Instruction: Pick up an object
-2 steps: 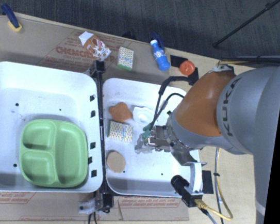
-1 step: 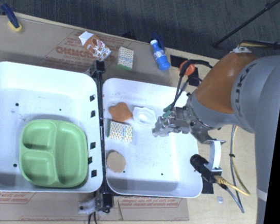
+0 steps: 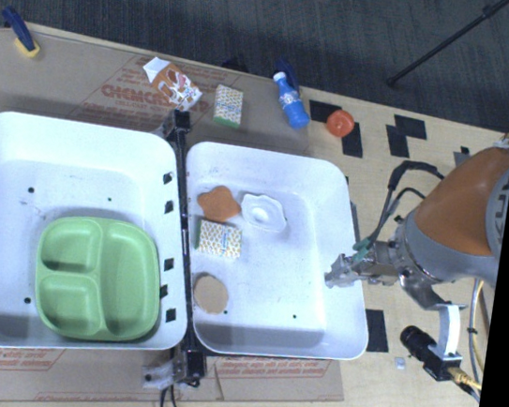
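Note:
The right bin (image 3: 311,330) holds a brown-orange lump (image 3: 219,203), a white shallow dish-like piece (image 3: 263,212), a green-and-white patterned packet (image 3: 219,238) and a flat brown disc (image 3: 210,294), all in its left half. My gripper (image 3: 343,270) hangs over that bin's right rim, well to the right of these objects and touching none of them. Above it is the grey arm with its orange band (image 3: 461,215). Nothing shows in the gripper.
A green divided plate (image 3: 98,277) lies in the left bin (image 3: 17,143). Behind the bins on the bench are a blue bottle (image 3: 291,102), an orange cap (image 3: 341,122), a small packet (image 3: 228,105) and a snack wrapper (image 3: 171,84).

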`<move>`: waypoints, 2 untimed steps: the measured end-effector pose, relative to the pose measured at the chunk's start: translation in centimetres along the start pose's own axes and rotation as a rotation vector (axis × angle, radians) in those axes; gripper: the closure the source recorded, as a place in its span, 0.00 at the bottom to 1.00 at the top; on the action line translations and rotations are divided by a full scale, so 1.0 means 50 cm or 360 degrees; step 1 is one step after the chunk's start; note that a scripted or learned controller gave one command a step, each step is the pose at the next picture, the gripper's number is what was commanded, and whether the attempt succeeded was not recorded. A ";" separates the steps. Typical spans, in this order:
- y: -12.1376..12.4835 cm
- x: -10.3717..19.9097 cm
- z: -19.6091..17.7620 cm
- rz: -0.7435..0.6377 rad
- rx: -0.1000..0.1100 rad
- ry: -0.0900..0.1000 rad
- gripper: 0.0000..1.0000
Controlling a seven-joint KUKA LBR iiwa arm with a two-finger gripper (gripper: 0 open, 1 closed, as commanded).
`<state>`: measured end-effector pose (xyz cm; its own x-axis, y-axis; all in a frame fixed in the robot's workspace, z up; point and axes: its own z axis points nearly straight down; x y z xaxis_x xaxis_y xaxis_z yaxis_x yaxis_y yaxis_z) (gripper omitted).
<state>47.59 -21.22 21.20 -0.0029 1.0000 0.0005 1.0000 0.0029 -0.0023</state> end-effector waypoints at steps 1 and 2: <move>0.003 0.002 -0.026 -0.0004 -0.0006 -0.0001 1.00; 0.067 0.002 0.006 -0.0004 -0.0002 0.0000 1.00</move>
<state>50.93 -21.10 20.90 -0.0054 1.0000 0.0003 1.0000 0.0054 -0.0013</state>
